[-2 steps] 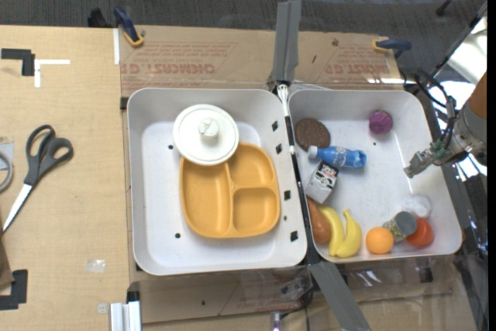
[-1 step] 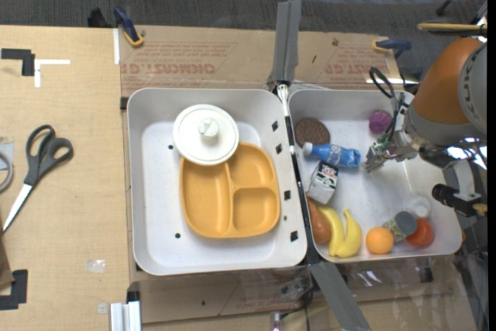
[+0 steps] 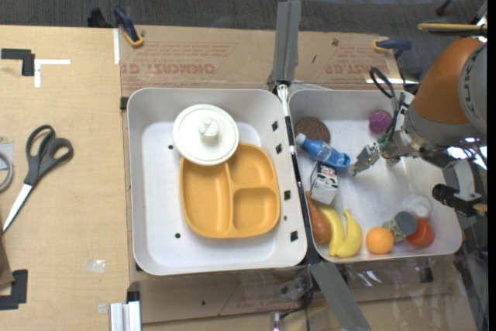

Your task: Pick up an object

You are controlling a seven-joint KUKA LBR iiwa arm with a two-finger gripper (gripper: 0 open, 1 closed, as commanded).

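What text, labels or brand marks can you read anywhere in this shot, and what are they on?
Red print on the cardboard sheet behind the bins: appears reversed or upside down, blurred, not reliably readable.
Label on the blue bottle: too small to read.
Print on the small carton: too small to read.
No other readable text.

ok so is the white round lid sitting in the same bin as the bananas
No, the white round lid rests on the yellow tray in the left bin, while the bananas lie in the right bin.
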